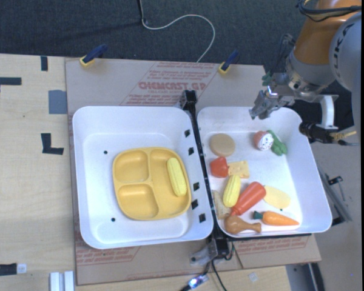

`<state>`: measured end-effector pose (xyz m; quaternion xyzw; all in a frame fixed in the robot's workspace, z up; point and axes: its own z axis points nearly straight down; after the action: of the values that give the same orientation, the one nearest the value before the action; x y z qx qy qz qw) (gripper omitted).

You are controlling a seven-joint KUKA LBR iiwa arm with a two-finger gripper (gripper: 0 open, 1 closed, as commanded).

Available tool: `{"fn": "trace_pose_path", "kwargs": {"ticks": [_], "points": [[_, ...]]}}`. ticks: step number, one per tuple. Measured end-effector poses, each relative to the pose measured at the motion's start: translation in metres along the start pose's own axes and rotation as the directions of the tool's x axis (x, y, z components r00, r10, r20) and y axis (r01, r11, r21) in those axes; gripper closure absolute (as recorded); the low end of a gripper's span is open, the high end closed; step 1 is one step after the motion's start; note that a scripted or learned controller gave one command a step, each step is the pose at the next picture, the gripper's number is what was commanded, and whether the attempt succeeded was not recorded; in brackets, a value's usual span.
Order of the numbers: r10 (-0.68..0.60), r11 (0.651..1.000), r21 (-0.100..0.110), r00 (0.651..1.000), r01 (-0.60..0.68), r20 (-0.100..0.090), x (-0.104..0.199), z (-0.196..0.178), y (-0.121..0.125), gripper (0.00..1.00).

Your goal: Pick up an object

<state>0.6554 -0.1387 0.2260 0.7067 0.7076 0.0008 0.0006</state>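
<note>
I'm hovering the claw (262,109) over the right bin's (311,162) far edge, grip state I cannot tell, nothing visibly held, and I'm eyeing the radish (264,140) just below, judging that it's rolling away if I'm landing off-centre.

Grey arm (352,35) (orange band)

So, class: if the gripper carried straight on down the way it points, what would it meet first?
Probably the right bin's bare white floor near its far rim, just beyond the strawberry. The gripper hangs above that spot; depth is unclear.
</note>
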Motion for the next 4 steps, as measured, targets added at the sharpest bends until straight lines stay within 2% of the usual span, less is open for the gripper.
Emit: {"fn": "trace_pose_path", "kwargs": {"ticks": [1, 3, 4], "points": [[-0.002, 1.0, 0.006, 1.0, 0.002, 0.0, 0.04, 0.01, -0.028, 1.0], [-0.004, 1.0, 0.007, 1.0, 0.004, -0.002, 0.135, -0.004, -0.097, 1.0], [-0.005, 1.0, 0.006, 1.0, 0.005, -0.002, 0.184, -0.011, -0.124, 1.0]]}}
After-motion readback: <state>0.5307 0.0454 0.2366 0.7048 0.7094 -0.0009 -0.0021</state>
